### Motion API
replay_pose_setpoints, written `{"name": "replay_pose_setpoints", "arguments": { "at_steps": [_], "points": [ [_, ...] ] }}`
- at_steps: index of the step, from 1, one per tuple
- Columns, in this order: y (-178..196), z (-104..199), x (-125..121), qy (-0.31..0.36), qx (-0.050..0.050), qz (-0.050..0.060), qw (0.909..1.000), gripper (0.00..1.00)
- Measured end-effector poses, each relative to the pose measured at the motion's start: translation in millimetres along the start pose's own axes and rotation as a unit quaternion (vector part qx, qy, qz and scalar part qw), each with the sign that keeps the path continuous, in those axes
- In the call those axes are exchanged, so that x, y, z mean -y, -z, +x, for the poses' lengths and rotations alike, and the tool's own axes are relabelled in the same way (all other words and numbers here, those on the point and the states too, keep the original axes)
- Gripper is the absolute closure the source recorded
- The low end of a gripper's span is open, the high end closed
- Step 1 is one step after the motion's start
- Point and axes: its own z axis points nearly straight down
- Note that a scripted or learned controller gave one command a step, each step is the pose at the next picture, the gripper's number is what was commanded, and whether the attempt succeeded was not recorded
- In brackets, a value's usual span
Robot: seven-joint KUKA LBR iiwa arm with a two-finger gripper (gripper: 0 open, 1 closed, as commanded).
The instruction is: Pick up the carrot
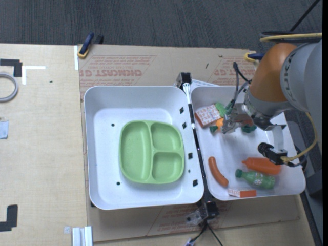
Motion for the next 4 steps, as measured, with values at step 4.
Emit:
{"name": "replay_pose_setpoints", "arguments": {
  "at_steps": [4],
  "points": [
    [-13.7,1.7,-2.1,0.005,0.001,0.003,1.0,0.0]
  ]
}}
